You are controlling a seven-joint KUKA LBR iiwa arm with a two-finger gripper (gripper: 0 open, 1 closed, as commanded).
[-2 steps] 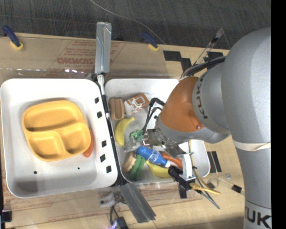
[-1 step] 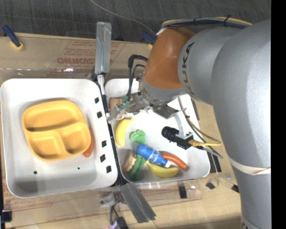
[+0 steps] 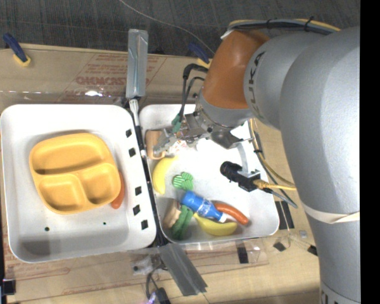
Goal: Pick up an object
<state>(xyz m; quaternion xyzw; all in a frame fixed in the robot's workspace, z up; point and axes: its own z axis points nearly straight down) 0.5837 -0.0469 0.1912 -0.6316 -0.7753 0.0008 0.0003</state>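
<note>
My gripper (image 3: pixel 175 135) hangs low over the far left corner of the right bin (image 3: pixel 266 223), under the arm's orange band. A small tan block (image 3: pixel 153 142) sits just to its left against the bin wall; whether they touch is unclear. Below it lie a yellow banana-shaped piece (image 3: pixel 159 175) and a green ridged piece (image 3: pixel 183 181). Nearer the front edge are a blue bottle (image 3: pixel 199 204), an orange carrot (image 3: pixel 233 213), a yellow piece (image 3: pixel 216 227), a green pod (image 3: pixel 183 224) and a beige piece (image 3: pixel 171 215).
The left bin (image 3: pixel 25 246) holds a yellow divided tray (image 3: pixel 73 170) with a small orange thing (image 3: pixel 118 199) at its right edge. A divider with black clips (image 3: pixel 137 189) separates the bins. The arm's grey body covers the bench's right side.
</note>
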